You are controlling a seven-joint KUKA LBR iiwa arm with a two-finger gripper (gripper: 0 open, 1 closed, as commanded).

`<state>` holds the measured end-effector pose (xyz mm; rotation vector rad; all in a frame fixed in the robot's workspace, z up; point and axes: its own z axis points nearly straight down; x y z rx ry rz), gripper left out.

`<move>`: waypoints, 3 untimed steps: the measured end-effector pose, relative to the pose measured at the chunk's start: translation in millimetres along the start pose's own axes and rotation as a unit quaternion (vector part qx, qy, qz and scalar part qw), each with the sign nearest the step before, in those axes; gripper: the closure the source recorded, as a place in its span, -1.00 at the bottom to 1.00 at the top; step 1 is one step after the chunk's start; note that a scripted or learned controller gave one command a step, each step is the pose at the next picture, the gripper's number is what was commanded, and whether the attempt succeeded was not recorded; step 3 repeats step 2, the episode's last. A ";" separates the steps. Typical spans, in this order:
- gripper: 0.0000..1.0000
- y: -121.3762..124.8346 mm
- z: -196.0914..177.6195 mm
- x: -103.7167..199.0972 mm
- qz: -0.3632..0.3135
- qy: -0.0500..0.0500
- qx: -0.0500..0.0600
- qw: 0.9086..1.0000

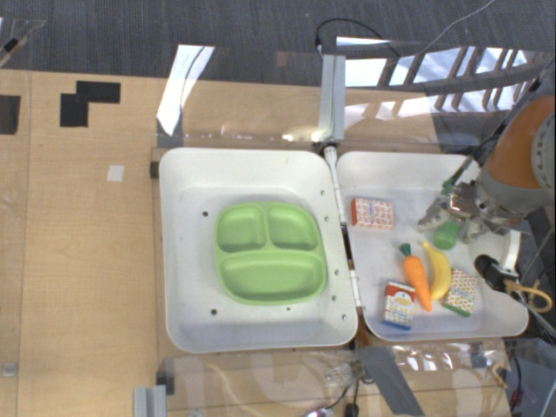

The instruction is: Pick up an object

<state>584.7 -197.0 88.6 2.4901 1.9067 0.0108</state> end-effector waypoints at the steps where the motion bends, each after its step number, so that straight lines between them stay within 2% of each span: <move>1: 1.00 2.8 -12.6 2.3 -0.003 0.001 -0.004 1.000; 2: 1.00 -7.6 -85.2 96.3 -0.062 0.000 0.001 0.998; 3: 1.00 -7.6 -85.2 96.3 -0.062 0.000 0.001 0.998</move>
